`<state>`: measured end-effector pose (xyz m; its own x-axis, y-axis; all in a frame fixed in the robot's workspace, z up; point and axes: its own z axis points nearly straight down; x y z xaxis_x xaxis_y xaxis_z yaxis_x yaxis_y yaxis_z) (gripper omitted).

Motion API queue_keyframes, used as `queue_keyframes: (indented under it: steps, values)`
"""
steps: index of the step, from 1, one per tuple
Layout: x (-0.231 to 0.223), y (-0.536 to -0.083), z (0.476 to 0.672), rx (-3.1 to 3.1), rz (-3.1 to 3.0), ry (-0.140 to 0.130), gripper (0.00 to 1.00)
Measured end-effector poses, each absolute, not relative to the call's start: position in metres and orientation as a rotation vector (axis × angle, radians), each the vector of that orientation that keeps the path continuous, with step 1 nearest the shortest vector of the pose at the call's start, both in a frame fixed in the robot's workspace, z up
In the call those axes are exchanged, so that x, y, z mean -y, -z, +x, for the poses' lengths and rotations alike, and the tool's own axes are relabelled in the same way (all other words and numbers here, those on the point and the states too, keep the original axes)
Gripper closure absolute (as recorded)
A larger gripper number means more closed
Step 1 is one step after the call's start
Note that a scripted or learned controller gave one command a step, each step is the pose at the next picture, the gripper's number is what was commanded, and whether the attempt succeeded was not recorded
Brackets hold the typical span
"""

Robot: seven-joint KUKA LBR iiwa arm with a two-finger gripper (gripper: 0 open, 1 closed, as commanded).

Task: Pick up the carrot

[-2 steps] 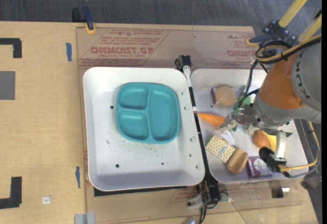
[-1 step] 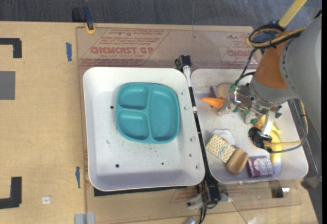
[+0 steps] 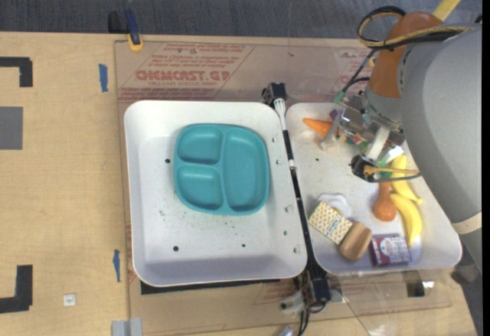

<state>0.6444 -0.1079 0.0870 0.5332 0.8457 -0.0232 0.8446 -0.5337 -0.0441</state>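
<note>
End effector [image 3: 337, 130] at carrot [image 3: 315, 126], finger state unclear, near right bin [image 3: 337, 174] far rim

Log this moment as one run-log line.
task: pick up carrot | end effector: right bin, far end, at carrot's right end | carrot: lying on bin floor | left bin: teal divided plate | status: not lifted

Two bins sit side by side on the bench [image 3: 61, 197]. The left bin [image 3: 145, 174] holds a divided tray [image 3: 222, 168]. In the right bin [image 3: 440, 239], the carrot [image 3: 315, 126] lies at the rear, just beside the gripper [image 3: 337, 137], perhaps touching it. A banana [image 3: 406, 200], cracker [image 3: 331, 221] and packet [image 3: 390, 249] lie nearer the front.
</note>
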Motion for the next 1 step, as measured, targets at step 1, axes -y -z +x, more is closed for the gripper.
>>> queue_keyframes:
  steps: [1]
  values:
    - [0.1015,-0.0867,0.6447,1.019,-2.943,-0.063,0.00]
